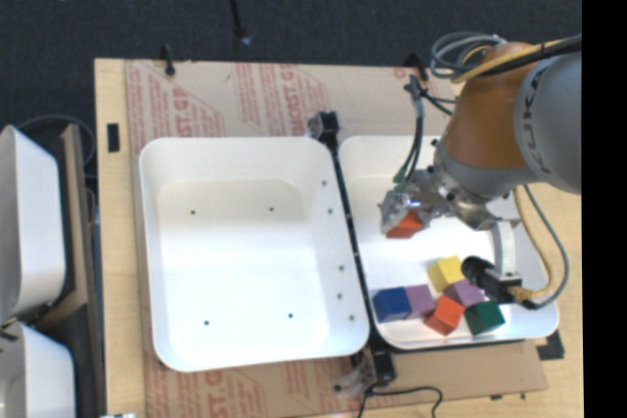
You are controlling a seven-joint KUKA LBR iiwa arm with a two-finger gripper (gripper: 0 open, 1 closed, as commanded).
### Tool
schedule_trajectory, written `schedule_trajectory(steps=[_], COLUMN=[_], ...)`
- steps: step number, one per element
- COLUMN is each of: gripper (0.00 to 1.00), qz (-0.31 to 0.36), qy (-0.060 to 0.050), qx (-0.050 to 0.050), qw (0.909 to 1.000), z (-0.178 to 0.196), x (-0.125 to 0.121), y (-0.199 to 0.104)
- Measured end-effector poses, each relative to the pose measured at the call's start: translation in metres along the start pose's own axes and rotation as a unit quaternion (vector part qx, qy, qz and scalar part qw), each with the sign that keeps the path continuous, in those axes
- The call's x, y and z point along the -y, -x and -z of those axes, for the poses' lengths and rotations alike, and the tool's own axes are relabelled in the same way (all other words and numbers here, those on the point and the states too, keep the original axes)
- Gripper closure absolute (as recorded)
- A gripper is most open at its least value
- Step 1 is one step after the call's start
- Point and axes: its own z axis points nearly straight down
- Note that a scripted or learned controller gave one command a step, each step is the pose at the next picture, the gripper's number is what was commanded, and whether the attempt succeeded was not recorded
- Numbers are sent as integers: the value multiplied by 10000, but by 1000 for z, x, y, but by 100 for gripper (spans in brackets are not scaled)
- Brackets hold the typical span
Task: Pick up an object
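Camera view: the gripper [401,210] hangs over the right bin [367,173], an orange-red block [404,226] at its tips; the arm [509,127] hides its fingers' spread, so a grip is uncertain.

Wooden bench [245,98] with red lettering, two white bins, left [245,250], right [372,162], side by side

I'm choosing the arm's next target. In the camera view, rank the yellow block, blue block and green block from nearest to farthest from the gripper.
1. Yellow block, just below-right of the gripper.
2. Blue block, lower, by the bin's left wall.
3. Green block, at the lower right corner.
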Motion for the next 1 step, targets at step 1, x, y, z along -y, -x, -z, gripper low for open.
schedule_trajectory(steps=[1], gripper=[100], qz=[4], qy=[-32], qx=[-4], qw=[10000], z=[32], x=[-4], y=[-97])
